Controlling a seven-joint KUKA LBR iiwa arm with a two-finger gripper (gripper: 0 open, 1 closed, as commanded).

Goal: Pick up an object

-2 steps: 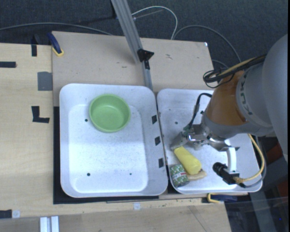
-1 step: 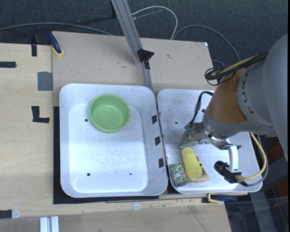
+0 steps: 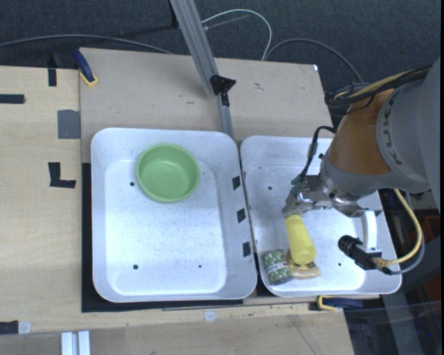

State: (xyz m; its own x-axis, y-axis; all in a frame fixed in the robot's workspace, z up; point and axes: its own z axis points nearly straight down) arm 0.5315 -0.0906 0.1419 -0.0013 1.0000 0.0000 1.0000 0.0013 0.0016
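Reaching in from 3 o'clock, the arm (image 3: 370,146) sets its hand (image 3: 300,204) over the right bin (image 3: 266,161), at the top end of a yellow bottle (image 3: 300,241); its grip cannot be told. A green can (image 3: 275,266) lies at the bottle's 7 o'clock. A green bowl (image 3: 168,173) sits in the left bin (image 3: 170,265).

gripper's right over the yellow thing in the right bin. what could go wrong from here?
1. The gripper sits at the top end of the yellow object, not its middle, so a grasp there could tip or slip.
2. The green patterned object and a tan piece crowd the yellow object's lower end, so a push may jostle them.
3. All three lie near the right bin front wall, leaving little room to approach.
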